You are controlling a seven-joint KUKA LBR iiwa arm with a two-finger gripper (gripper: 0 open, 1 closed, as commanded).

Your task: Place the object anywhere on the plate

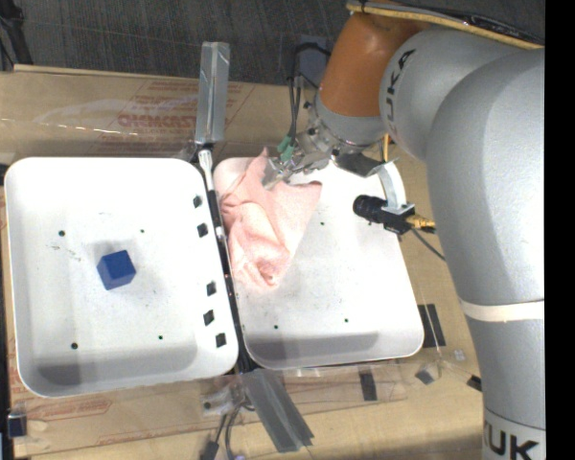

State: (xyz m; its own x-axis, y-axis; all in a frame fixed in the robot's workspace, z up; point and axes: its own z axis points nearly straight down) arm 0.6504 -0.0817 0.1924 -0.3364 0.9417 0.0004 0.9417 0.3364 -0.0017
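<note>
Pink cloth crumpled in the right bin, by its left wall. End effector low over the cloth's top corner, touching it; open or closed, cannot tell. Blue cube in the left bin.

Cardboard-topped bench stands on dark carpet.

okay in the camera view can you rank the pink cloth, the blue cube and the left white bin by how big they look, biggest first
1. Left white bin, by far the largest.
2. Pink cloth, lying crumpled in the right bin with the gripper at its top edge.
3. Blue cube, the smallest, in the left bin.
</note>
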